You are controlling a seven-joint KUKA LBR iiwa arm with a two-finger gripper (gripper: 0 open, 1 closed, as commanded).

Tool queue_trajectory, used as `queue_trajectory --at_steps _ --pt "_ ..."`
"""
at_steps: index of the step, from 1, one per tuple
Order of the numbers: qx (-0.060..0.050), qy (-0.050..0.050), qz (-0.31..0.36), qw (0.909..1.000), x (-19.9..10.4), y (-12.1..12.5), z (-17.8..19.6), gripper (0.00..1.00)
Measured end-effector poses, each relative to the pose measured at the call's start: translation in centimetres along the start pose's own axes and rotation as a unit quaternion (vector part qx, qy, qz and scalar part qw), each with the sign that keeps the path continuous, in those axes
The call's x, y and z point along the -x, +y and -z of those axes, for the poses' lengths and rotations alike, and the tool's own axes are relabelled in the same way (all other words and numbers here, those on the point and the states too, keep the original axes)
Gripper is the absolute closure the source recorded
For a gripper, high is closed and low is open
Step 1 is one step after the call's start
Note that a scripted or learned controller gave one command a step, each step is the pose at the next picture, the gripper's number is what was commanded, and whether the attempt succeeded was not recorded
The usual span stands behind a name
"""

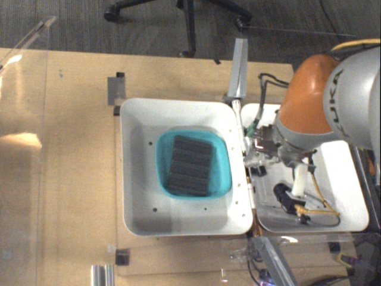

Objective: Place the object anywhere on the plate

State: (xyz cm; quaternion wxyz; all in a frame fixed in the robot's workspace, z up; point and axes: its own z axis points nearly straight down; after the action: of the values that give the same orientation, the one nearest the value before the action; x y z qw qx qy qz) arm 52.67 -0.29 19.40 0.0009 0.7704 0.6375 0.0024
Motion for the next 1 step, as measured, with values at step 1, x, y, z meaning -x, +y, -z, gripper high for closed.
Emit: queue_trajectory --at_steps 1 --pt "0.000 0.000 -0.001 1.0000 0.04 0.01 0.00 0.00"
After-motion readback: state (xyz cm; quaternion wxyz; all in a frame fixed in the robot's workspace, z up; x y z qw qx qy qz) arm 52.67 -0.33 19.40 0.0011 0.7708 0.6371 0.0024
